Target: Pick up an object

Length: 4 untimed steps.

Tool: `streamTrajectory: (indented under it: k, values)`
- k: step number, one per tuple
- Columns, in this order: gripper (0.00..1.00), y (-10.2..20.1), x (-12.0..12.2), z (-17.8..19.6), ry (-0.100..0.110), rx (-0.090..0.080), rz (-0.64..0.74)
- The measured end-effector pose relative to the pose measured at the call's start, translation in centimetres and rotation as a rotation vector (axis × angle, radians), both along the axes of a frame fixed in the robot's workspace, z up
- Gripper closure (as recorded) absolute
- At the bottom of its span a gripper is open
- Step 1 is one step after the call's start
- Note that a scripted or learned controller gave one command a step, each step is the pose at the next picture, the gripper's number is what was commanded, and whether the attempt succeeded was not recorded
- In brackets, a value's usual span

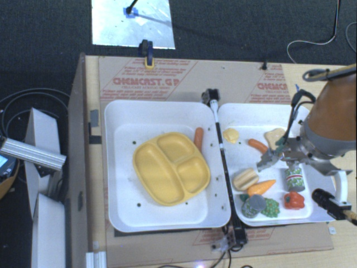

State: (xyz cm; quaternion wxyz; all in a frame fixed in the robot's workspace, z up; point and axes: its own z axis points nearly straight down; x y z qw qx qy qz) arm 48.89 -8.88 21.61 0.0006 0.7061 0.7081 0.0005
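You see the arm [334, 113] over the right bin [245, 113], coming in from 3 o'clock. Its gripper [279, 156] hangs above the middle of this bin, and whether it is open, shut or clamped on something I cannot tell, because the wrist covers it from above.

The possible things to pick lie around it. A bread roll [245, 178] and a carrot [260, 187] are at about 7 o'clock from the gripper. A small can [294, 178] is just beside it at 5 o'clock. An orange sausage [257, 145] is at 10 o'clock, and a pale piece [274, 137] is at 12 o'clock. A red pepper [294, 200], green grapes [270, 207] and a grey lump [253, 205] are near the bottom rim.

In the left bin [120, 149] there are a yellow divided plate [170, 167] and one more sausage [198, 138].

I judge that the step is the approach, with nothing lifted yet. The next move calls for a straight descent on one thing. The can and the roll lie close, so you should watch that the tool does not push a neighbour.
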Motion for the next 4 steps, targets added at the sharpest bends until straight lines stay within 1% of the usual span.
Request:
streamTrajectory:
  k: [1,2,3,4]
  values:
    - [0.0,-7.5,6.1,-13.0,0.0,-0.001,-0.002]
    - [0.0,-3.1,11.5,-13.1,-0.002,0.0,0.001]
    - [1.0,-3.2,11.6,-12.1,-0.003,0.0,0.002]
    - [1.0,4.0,12.1,-3.1,-0.002,0.001,0.002]
